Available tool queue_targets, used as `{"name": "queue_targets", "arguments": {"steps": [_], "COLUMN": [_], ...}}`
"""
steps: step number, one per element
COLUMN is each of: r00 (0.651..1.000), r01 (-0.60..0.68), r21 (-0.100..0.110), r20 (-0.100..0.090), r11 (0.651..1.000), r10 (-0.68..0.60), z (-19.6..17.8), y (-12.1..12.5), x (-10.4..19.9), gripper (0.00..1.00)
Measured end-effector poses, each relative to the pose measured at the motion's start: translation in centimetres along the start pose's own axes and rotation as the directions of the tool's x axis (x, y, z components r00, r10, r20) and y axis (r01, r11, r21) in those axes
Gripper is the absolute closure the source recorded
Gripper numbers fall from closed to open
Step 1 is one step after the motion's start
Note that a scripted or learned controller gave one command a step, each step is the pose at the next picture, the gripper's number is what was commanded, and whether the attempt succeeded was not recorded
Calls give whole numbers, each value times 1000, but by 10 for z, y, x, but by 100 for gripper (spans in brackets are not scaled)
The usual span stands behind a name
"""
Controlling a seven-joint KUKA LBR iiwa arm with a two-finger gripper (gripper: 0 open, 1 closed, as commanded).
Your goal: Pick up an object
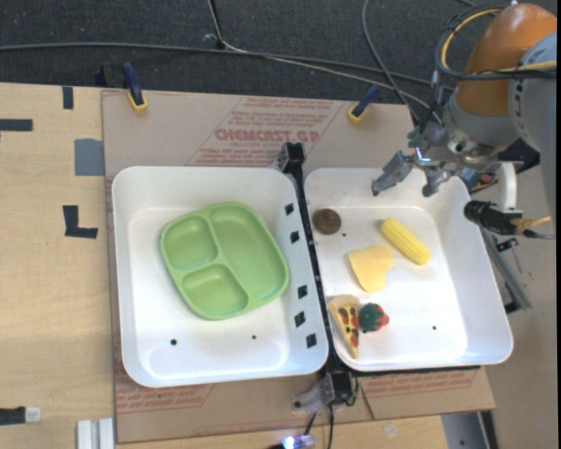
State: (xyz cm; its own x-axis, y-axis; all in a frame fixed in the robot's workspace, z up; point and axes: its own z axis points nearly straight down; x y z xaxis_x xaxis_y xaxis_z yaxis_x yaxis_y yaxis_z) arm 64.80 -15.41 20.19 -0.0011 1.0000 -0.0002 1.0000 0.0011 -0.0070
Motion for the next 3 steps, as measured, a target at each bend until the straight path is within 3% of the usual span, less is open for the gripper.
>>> {"name": "queue_targets", "arguments": {"steps": [2, 3], "r00": [1000, 1000], "r01": [1, 2], "r21": [-5, -8], "r20": [2, 2], "r11": [1000, 1000], "r10": [-1, -2], "z": [118, 104], "y": [1, 2], "x": [-2, -1], "gripper": [0, 100]}}
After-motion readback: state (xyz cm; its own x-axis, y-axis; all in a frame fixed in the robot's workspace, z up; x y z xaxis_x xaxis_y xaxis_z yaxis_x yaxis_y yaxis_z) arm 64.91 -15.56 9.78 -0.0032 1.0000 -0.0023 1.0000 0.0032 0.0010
